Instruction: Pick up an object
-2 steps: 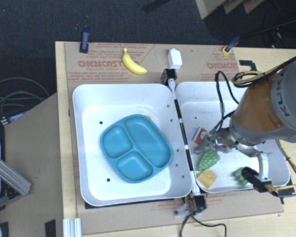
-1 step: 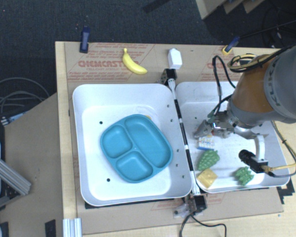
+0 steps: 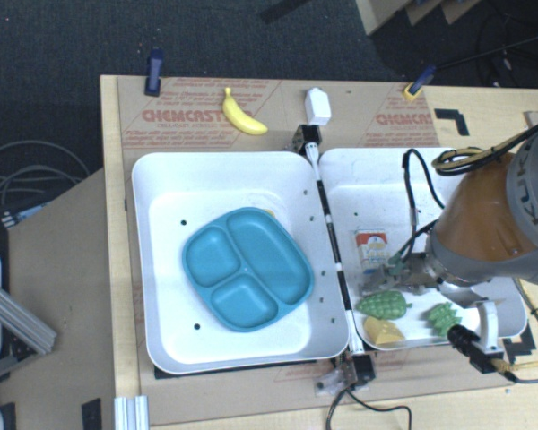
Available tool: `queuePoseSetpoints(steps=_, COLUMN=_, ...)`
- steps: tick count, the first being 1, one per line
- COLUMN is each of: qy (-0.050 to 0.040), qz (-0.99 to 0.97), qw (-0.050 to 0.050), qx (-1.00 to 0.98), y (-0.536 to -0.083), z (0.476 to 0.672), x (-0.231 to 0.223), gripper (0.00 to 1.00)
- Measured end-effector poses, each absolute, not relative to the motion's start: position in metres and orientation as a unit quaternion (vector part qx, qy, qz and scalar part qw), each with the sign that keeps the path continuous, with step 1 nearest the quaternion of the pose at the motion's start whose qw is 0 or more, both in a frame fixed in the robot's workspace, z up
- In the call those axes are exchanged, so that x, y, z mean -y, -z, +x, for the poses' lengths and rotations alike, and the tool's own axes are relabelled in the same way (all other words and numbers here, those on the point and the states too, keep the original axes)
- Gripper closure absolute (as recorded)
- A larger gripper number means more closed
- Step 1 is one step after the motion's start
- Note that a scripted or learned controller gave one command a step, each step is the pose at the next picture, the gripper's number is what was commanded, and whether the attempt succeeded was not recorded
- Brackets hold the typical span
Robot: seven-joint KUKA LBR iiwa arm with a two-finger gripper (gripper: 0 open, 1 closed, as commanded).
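In the right bin (image 3: 377, 173) lie a small red and white packet (image 3: 373, 247), a green bumpy toy (image 3: 382, 305), a yellow piece (image 3: 384, 332) near the front edge and a smaller green toy (image 3: 443, 317). My gripper (image 3: 396, 276) is low in this bin, just above the green bumpy toy and below the packet. The grey and orange arm covers the right part of the bin. Nothing shows clearly between the fingers.
The left bin (image 3: 161, 186) holds a blue divided plate (image 3: 246, 267). A yellow banana (image 3: 242, 115) lies on the bench behind the bins, beside a white clip (image 3: 317, 106). Black cables (image 3: 412, 186) hang over the right bin.
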State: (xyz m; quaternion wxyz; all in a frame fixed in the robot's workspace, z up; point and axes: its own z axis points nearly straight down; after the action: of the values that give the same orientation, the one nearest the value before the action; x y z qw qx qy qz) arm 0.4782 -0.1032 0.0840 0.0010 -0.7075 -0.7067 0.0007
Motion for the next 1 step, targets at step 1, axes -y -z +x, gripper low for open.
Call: queuePoseSetpoints(steps=1, qy=0.0004, qz=-0.707, qw=-0.001, qx=0.707, y=-0.0845, z=0.5167, x=0.0978, gripper=0.00)
